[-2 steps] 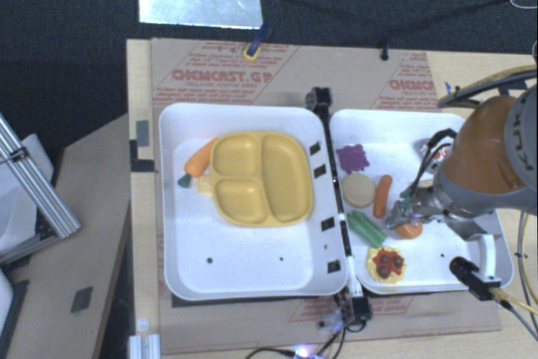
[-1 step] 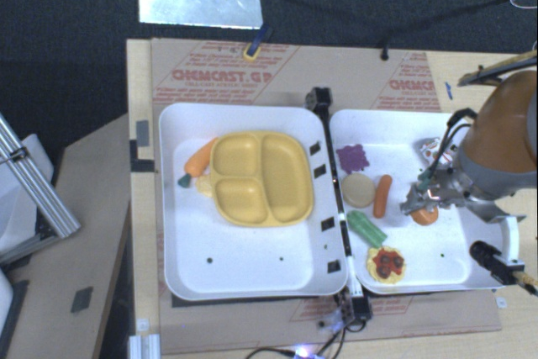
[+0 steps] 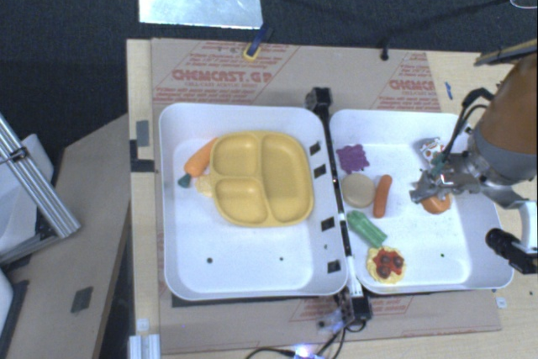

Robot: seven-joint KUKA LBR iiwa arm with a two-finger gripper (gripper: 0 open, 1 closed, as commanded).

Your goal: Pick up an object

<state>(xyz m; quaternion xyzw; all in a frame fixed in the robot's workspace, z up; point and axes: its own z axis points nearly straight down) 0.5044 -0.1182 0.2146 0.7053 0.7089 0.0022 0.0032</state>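
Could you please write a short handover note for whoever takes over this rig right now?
Gripper: low in the right bin, right over an orange object; no grasp can be confirmed.
Right bin: purple piece, tan disc, hot dog, green piece, small pizza.
Left bin: yellow divided plate, carrot at its left.
Done: nothing lifted yet.
Left: grasp and raise one object.

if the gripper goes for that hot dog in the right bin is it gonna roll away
Probably somewhat. The hot dog is a slim rounded cylinder lying flat on the smooth floor of the right bin, so a sideways nudge could roll it. It looks like a light plastic toy, likely stiff. The tan round piece beside it may stop a leftward roll.
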